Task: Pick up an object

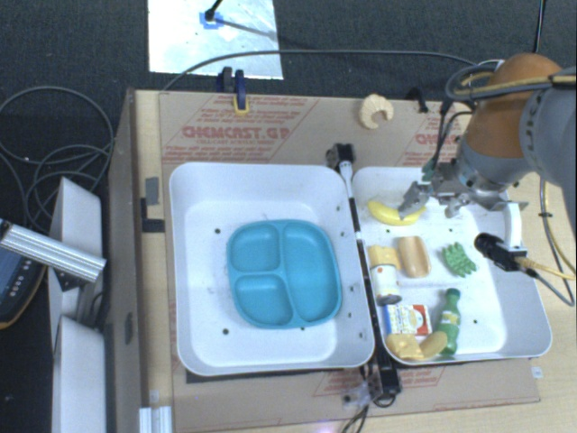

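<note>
Camera view from above: at the far left, off the bench, loose cables (41, 165) lie on the dark floor, and a silver sheet (214, 25) lies beyond the bench's far edge. A blue and yellow clamp (236, 88) sits on the bench's back edge.

The left bin (203, 197) holds one thing, a blue divided plate (284, 273), lying flat near its middle. A beige croissant (377, 110) rests on the bench behind the bins, near where they meet.

The right bin (509, 318) is crowded. A yellow-topped bottle (385, 273) lies along its left wall, with a tan bun (414, 255) just beside it. Nearer the front are a red and white carton (407, 318) and a yellow piece (419, 345) at the front wall. A green bottle (450, 318) lies to the right of the carton, and a green leafy piece (459, 259) lies further back.

The banana (392, 213) lies in the back left part of the right bin, curving upward at both ends. The gripper (435, 202) is low over the bin's back, its fingers (419, 195) spread apart with nothing between them; the left one is at the banana's right end, touching it or just beside it. The arm (505, 124) rises from there to the right.
</note>
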Robot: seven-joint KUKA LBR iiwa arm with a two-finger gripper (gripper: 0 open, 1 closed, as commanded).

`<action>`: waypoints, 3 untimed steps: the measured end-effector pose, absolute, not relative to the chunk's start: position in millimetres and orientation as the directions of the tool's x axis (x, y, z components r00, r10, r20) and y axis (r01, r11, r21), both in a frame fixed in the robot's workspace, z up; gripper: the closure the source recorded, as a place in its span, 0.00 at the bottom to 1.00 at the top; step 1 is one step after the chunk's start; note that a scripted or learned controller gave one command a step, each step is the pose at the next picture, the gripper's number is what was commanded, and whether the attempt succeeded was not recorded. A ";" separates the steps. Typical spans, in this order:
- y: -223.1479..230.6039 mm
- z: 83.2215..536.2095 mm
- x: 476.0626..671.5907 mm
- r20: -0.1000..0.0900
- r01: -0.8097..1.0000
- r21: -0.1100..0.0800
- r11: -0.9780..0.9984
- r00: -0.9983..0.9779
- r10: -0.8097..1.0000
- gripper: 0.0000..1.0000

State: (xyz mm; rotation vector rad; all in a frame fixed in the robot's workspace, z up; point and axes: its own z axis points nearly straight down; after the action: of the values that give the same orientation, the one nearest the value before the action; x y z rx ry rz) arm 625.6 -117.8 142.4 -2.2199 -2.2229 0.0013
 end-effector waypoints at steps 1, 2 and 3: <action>-100.7 89.3 590.6 -0.004 1.000 0.011 0.000 0.000 1.000 0.00; -115.0 123.8 646.8 -0.001 1.000 0.005 0.004 -0.004 1.000 0.00; -110.9 87.2 589.7 -0.003 1.000 0.006 0.000 0.000 1.000 0.00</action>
State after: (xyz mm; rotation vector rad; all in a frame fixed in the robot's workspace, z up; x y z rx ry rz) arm 589.7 -110.9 87.2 -2.2256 -2.2264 -0.0032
